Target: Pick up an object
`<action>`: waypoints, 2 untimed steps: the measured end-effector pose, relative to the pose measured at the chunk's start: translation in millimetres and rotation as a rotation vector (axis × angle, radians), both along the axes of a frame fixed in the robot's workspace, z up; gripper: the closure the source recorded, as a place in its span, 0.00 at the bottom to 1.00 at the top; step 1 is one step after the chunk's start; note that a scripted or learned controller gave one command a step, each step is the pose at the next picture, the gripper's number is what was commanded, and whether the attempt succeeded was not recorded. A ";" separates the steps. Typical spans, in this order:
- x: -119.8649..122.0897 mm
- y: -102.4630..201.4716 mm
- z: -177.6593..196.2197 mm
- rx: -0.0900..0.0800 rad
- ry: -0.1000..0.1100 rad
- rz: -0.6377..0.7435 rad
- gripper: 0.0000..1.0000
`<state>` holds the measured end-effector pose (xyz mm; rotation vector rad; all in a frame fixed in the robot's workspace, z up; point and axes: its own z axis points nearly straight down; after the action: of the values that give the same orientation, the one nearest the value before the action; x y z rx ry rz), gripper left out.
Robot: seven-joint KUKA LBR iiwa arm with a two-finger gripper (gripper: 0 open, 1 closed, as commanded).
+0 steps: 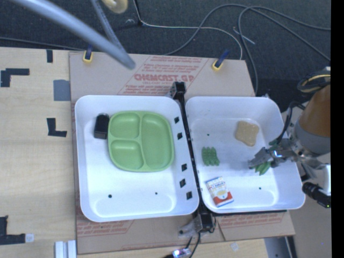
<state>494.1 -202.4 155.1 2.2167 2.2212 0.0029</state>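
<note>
Two white bins before you: gripper (pixel 264 163) sat low in the right bin (pixel 236 107), fingers pinching a small green object (pixel 263 168).

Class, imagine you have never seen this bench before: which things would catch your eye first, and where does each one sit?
The bright green divided plate in the left bin stands out first, with a small black object against its left edge. In the right bin lie a tan piece, a small green ridged item and a red-and-white carton. The gripper reaches in at that bin's right side, with something green at its tip.
</note>
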 end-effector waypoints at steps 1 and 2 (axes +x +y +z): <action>-0.3 1.7 42.4 0.000 0.000 0.000 1.00; 0.5 1.9 65.6 0.000 0.002 -0.001 1.00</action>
<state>494.7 -200.5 220.8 2.2185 2.2217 0.0009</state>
